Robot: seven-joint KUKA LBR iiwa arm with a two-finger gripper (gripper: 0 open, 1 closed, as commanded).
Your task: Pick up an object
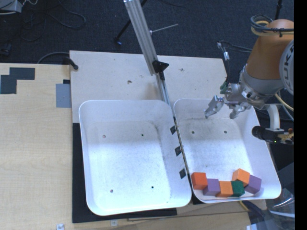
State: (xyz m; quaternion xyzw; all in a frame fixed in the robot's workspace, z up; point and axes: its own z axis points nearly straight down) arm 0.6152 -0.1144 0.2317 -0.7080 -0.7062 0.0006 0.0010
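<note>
Gripper: gripper (224, 111) hangs over the far end of the right bin (211, 150), fingers spread apart, nothing between them.
Blocks: six small blocks huddle at the near right corner of the right bin, well apart from the gripper.
Block detail: orange block (199, 180) leftmost, purple block (211, 186) touching it, second orange block (225, 188), green block (238, 188), third orange block (241, 176) just behind, second purple block (253, 184) rightmost.
Left bin: left bin (125, 157) sits beside the right bin.
Arm: grey with orange band (268, 49), at far right.

Pincer (223, 111) open, fingers spread, empty
</note>
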